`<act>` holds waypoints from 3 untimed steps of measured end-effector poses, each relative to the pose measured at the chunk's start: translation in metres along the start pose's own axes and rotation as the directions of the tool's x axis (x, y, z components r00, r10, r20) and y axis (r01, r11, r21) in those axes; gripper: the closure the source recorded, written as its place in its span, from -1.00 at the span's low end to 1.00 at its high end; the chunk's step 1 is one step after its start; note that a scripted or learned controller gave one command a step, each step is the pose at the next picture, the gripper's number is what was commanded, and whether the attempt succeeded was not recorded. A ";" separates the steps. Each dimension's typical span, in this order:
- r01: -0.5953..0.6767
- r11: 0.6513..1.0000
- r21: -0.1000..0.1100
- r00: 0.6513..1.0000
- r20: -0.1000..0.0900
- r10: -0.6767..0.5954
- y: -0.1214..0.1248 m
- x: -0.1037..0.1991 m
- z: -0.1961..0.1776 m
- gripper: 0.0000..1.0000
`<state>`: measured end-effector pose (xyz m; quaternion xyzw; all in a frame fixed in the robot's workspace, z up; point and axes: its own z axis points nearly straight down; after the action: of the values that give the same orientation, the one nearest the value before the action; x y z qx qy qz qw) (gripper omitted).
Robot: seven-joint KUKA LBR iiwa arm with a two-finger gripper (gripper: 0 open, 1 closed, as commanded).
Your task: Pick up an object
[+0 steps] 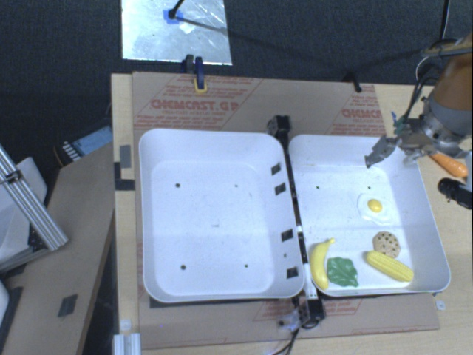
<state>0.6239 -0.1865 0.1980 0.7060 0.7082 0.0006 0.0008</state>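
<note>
Camera view: fingers (377,154) hover above right bin (432,228), touching nothing.

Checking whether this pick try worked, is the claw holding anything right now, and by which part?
Nothing shows between its tips: the claw hangs over the right bin, apart from the fried egg.

Arm (451,98): grey body, orange band above the wrist, black cables looping along its upper part. Pincer (377,156): grey metal, thin pointed fingers.
</note>
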 end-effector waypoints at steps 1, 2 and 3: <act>0.005 1.000 -0.019 1.000 0.003 -0.005 -0.014 0.039 -0.161 -1.00; 0.006 1.000 -0.010 1.000 0.000 -0.006 -0.042 0.079 -0.231 -1.00; 0.007 1.000 -0.015 1.000 0.000 -0.007 -0.079 0.127 -0.346 -1.00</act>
<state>0.5439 -0.0593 0.5436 0.7035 0.7106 0.0061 0.0060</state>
